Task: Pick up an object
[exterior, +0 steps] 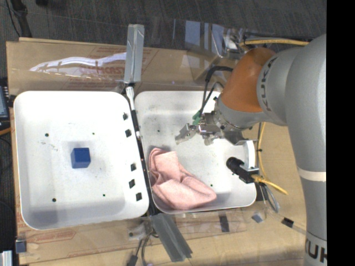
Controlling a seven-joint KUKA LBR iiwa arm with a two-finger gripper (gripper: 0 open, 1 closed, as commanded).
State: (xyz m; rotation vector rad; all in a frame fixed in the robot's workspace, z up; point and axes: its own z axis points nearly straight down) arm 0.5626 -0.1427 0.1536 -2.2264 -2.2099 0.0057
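Note:
A crumpled pink cloth (177, 183) lies in the front left part of the right bin (166, 101), against the wall it shares with the other bin. A small blue cube (81, 157) sits alone on the floor of the left bin (33, 107). My gripper (187, 133) hangs over the middle of the right bin, pointing left, a little beyond the cloth's far edge and apart from it. I see nothing held in it. The grey arm with its orange band (247, 87) reaches in from the right and hides the bin's far right corner.
A divider with black clips (133, 148) separates the two bins. Brown cardboard (72, 65) lies behind them, with a grey bracket (134, 54) standing at the back. Cables and clamps (266, 195) sit by the right bin's front right corner.

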